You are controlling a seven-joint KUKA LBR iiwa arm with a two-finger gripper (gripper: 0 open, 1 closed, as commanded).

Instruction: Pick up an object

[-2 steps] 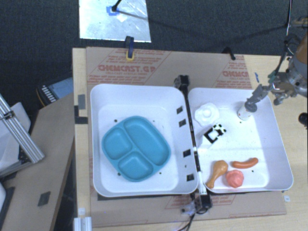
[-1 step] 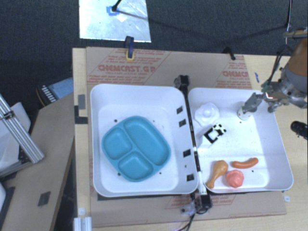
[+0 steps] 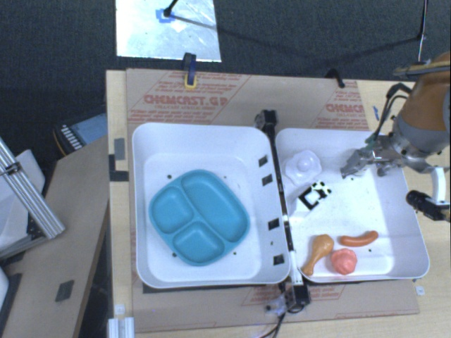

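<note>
Jaws (image 3: pixel 354 166): we see them right of frame, over the right bin (image 3: pixel 409 210); spread or pressed, we cannot tell.
Objects: we note drumstick (image 3: pixel 317 252), sausage (image 3: pixel 359 239), pink lump (image 3: pixel 344 260) lower right.
Left bin (image 3: pixel 151 143): blue tray (image 3: pixel 199 216).

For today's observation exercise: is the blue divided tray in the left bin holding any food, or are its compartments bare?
Bare. The blue divided tray shows plain blue in all three compartments; the toy food lies in the right bin.

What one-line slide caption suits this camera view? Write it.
KUKA arm's gripper hovers over the right bin holding toy food, while a blue divided tray sits in the left bin.
</note>
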